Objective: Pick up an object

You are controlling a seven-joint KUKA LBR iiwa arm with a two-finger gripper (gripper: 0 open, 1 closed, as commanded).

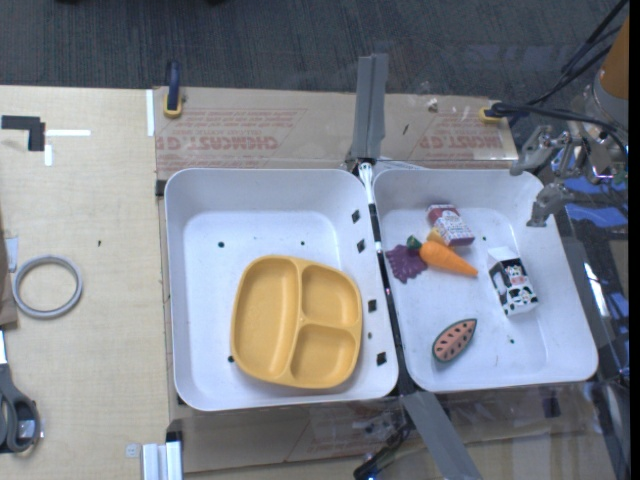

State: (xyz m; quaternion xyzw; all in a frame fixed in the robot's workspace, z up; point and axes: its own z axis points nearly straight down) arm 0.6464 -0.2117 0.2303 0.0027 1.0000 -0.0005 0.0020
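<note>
The right bin (560, 363) holds several small objects. An orange toy carrot (447, 259) lies near its middle, with a purple grape bunch (404, 263) touching its left end. Just behind the carrot stands a small pink-and-white box (451, 225). To the right lies a white carton with black patches (513, 287). A watermelon slice (454, 339) rests toward the front. My gripper (541, 188) hangs at the bin's far right corner, above the rim and apart from every object. Nothing shows in its grasp.
The left bin (200, 268) holds a yellow divided plate (297, 321). A grey divider post (369, 108) stands behind the seam between the bins. Cables run along the right edge (600, 38). A tape ring (44, 286) lies on the wooden bench at left.
</note>
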